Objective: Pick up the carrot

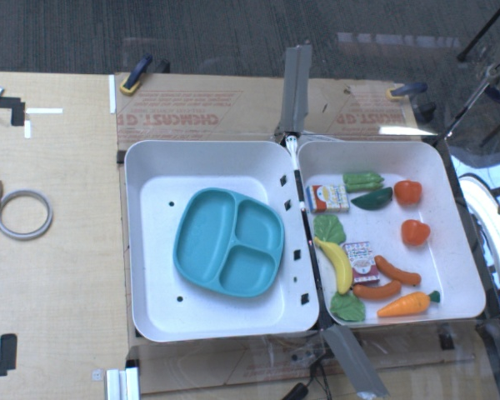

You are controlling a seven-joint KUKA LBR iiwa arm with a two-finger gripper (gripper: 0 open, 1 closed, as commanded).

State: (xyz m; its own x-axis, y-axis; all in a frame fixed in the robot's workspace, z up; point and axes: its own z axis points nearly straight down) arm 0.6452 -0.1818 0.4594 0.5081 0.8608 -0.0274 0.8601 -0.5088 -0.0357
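The carrot point(407, 304) is orange with a small green top. It lies on its side at the front of the right bin point(450, 182), near the front right corner, its green end pointing right. Two brown sausages point(387, 279) lie just behind and to its left, close to it.
The right bin also holds a banana point(336, 264), green leaves point(347, 307), two small cartons point(327, 197), green peppers point(366, 189) and two red-orange tomatoes point(411, 212). In the left bin point(150, 223) sits a teal divided plate point(230, 242). A tape roll point(18, 214) lies on the bench at left.
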